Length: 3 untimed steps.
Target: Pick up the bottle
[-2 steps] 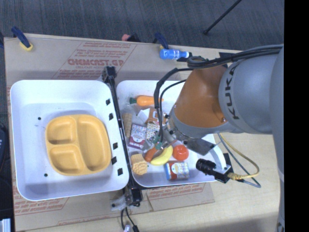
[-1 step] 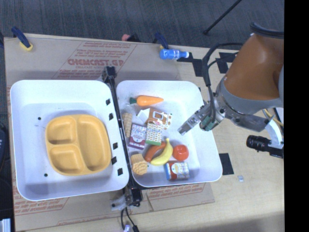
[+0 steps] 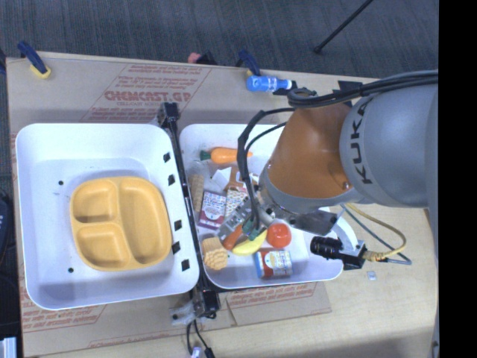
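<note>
Cardboard-topped bench [image 3: 149, 88] over dark carpet, two shallow white bins side by side w/ a black clip strip between them. Left bin [image 3: 37, 222] carries a yellow sectioned plate [image 3: 119, 222], three compartments, sitting roughly centre. Right bin [image 3: 223, 274] is crowded w/ toy food: a carrot [image 3: 223, 155] near the far wall, printed packets [image 3: 220, 203] mid-bin, a waffle piece [image 3: 215, 259] at the near-left corner, a banana [image 3: 250, 245] beside it, a red tomato [image 3: 279, 235] touching the banana's right end, and a small can [image 3: 274, 263] w/ a red-and-yellow label lying on its side just in front of the tomato. Arm comes in from the right, orange band and grey body covering the far-right part of that bin. Gripper [image 3: 250, 221] is down among the items, just above the banana and packets; whether it's released or clenched, can't tell, clutter hides it. No clear bottle can be made out in the pile; it may be under the arm.
</note>
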Each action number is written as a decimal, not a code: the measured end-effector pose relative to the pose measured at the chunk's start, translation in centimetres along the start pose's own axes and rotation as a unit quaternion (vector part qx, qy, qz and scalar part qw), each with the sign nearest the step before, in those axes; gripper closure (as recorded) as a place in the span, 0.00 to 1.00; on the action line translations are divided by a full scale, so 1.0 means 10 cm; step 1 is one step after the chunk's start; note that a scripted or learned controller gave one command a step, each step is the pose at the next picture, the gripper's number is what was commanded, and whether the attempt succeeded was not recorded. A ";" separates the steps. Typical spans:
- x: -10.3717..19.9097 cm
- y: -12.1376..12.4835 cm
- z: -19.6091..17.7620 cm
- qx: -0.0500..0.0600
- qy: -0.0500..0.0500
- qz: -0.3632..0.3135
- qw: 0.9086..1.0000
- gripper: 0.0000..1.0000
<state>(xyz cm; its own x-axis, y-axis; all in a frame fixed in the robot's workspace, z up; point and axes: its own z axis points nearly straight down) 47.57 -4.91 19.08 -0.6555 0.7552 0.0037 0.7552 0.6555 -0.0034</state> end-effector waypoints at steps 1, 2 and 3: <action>-0.18 -0.14 -0.27 -0.001 -0.003 -0.149 0.989 1.00; -1.07 -0.92 0.29 0.000 -0.001 -0.170 0.985 1.00; -0.77 -0.66 -0.45 -0.001 -0.003 -0.265 0.964 1.00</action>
<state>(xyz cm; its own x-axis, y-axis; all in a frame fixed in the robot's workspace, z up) 47.70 -15.05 23.62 -0.9494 0.3139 -0.0006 0.3139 0.9494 -0.0006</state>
